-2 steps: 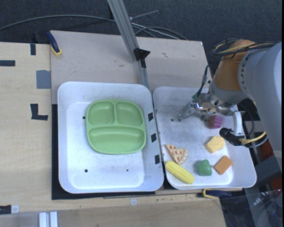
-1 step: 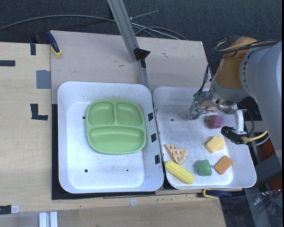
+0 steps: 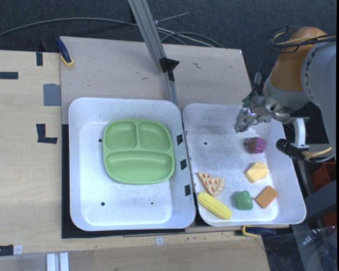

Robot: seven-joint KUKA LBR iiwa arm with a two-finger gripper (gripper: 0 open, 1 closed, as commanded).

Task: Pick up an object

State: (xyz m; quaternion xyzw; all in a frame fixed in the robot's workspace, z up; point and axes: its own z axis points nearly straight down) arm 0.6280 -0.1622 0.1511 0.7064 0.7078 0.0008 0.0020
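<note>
Pincer of mine, grip state indiscernible, hovers at eleven o'clock of the purple toy; descending off-centre, I risk nudging it aside.

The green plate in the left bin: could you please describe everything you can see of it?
The green plate is a light green, rounded-square divided plate that looks like matte plastic. Raised ridges split it into three compartments: two smaller ones on the far side and one wide one nearer the camera. It lies flat and upright in the left bin, nearer the far wall, resting on the bin's floor. Nothing lies on it.
</note>
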